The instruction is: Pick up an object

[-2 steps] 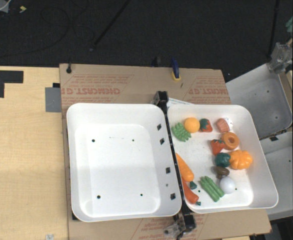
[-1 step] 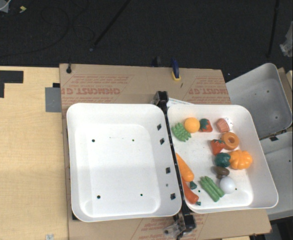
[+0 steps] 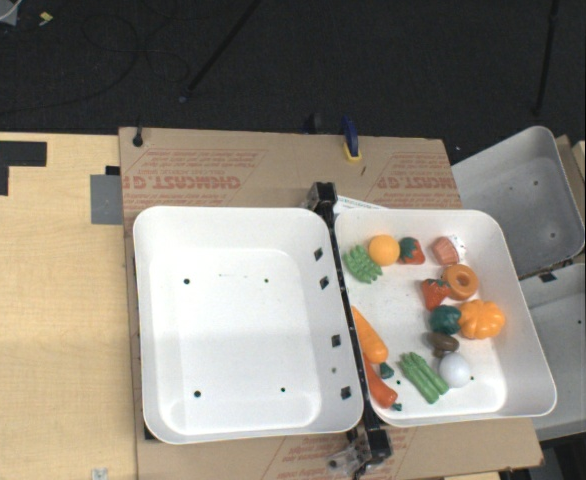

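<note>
As you look down on the worktop (image 3: 43, 318), left bin (image 3: 228, 318) touches right bin (image 3: 493, 393) | right bin carries toy food | orange pumpkin (image 3: 481, 319) near its right wall | carrot (image 3: 370, 336) along its left wall | white egg (image 3: 455, 370) just below pumpkin | tool grip: you cannot tell

We see a brown cardboard sheet (image 3: 223, 173) under both bins, lying on a pale wooden bench (image 3: 43, 318). A blue clamp (image 3: 351, 138) grips its far edge. A grey metal plate (image 3: 523, 198) sits at right, black cables (image 3: 223, 38) behind.
</note>
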Motion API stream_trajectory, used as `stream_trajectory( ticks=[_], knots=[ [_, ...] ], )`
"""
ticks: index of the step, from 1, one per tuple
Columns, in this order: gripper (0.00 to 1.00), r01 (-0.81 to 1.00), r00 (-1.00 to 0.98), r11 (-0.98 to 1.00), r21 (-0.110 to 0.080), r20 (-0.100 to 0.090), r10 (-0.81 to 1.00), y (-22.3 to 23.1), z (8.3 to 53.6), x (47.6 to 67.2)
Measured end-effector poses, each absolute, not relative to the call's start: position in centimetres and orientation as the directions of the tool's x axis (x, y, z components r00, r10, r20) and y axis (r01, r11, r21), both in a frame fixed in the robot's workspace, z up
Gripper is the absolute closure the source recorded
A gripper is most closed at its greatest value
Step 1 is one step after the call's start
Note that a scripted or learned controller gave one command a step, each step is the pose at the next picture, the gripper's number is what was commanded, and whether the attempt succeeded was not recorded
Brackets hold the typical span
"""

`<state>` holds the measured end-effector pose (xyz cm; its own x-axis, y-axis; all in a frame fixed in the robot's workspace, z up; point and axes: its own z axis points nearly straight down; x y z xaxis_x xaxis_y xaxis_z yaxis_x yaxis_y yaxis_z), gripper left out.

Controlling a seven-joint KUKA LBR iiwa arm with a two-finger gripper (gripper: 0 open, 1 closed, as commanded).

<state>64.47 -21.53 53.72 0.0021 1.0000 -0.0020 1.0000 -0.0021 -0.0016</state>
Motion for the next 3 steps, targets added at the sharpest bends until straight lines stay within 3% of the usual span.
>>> stream_trajectory(
  ticks=[1,2,3],
  knots=[
    [1.00,1.000,0.003,-0.003,-0.020,0.006,1.000,-20.0,37.0,64.2],
    [1.00,1.000,-0.002,0.002,0.014,-0.005,1.000,-19.0,53.1,64.4],
    [1.00,1.000,0.003,-0.003,-0.019,0.005,1.000,-17.8,33.4,61.2]
  ],
)
